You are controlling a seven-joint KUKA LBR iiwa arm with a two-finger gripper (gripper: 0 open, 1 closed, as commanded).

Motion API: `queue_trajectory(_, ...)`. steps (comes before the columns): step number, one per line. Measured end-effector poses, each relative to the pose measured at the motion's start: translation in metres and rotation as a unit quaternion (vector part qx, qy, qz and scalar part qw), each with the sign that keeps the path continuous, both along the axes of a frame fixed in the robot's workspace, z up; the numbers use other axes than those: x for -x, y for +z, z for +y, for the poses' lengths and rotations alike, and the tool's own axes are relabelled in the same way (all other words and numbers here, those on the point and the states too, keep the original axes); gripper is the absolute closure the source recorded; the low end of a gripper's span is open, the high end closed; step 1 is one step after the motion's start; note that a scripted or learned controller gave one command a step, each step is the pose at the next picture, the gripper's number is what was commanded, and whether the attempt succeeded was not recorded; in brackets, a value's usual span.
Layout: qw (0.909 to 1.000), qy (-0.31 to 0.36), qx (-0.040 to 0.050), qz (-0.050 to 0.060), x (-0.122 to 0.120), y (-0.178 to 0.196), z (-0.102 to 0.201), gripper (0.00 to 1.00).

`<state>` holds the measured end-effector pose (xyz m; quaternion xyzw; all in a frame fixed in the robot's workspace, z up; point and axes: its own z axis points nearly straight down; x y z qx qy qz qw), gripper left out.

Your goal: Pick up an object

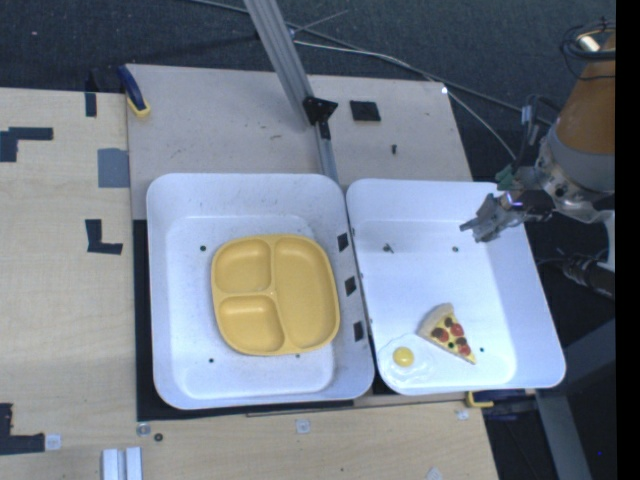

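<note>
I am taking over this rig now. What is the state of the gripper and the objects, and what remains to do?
Gripper: above the right bin's upper right part, holding nothing.
Right bin: pizza slice and fried egg lie near its front edge, apart from each other.
Left bin: yellow divided plate in the middle.
Done: nothing picked up.
Left: move to an object, grasp it, lift it.

dark carpet (120,18) beyond wooden bench (60,298)
</note>
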<state>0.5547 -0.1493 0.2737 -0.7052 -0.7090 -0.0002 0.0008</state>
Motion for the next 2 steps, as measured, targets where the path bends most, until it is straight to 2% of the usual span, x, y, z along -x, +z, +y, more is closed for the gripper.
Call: queue_trajectory(2,1.0000,-0.001,0.0005,0.002,0.022,-0.036,0.103,1.00)
